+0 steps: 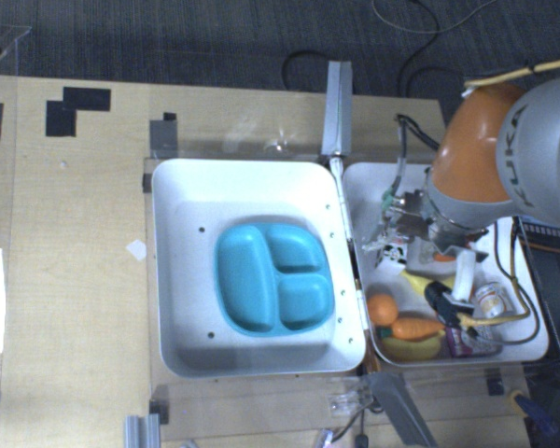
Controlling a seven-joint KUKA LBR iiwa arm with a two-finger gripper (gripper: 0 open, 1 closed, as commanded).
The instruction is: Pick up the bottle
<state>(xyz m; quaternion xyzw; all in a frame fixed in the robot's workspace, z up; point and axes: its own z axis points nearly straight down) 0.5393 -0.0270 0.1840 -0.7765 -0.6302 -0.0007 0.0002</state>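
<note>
White bottle [464, 274] lies under arm [499, 157], right bin [364, 194].

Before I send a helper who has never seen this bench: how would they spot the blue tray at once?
Find the two white bins side by side; take the left bin, away from the arm. The blue tray lies flat in its middle, with three compartments. It is the single bright blue thing, while the fruit and clutter crowd the right bin.

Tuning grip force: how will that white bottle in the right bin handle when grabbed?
The bottle looks round and smooth, so it may slip or roll. It lies among clutter beside a can, so a nudge could shift its neighbours. Small plastic, probably light.
</note>
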